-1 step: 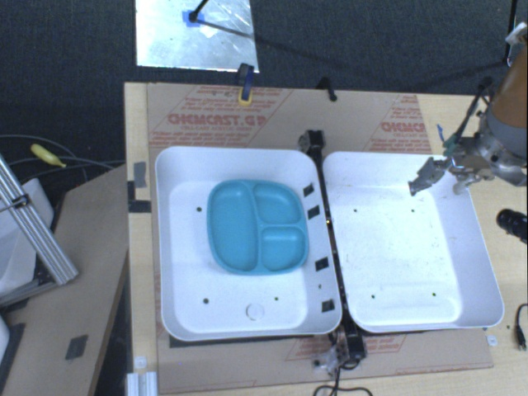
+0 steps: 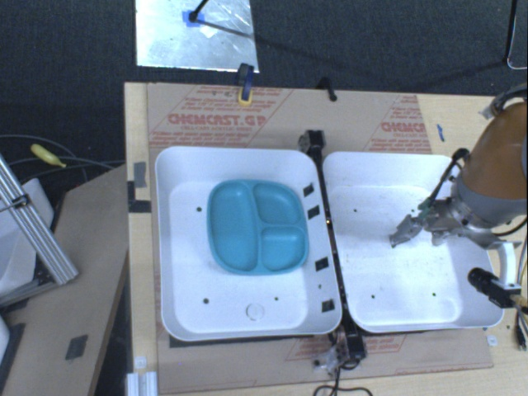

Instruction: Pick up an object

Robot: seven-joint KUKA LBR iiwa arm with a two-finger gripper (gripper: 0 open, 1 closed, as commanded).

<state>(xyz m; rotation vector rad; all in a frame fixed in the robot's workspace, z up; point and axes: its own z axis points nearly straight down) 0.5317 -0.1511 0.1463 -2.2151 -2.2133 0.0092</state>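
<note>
Arm (image 2: 495, 172) reached in from right, gripper (image 2: 402, 236) low over right bin (image 2: 388, 304), mid-floor. Couldn't tell jaw state, nothing visibly held. Blue plate (image 2: 256, 225) sat centred in left bin (image 2: 181, 304), well apart from gripper

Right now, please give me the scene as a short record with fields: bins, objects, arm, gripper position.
left bin: holds a blue divided plate, lying flat near the middle
plate compartments: three, nothing visible in them
right bin: the gripper is over its middle part
arm: enters from the right side of the camera view
gripper contents: no object seen between the fingers
distance gripper to plate: apart, in different bins
</note>
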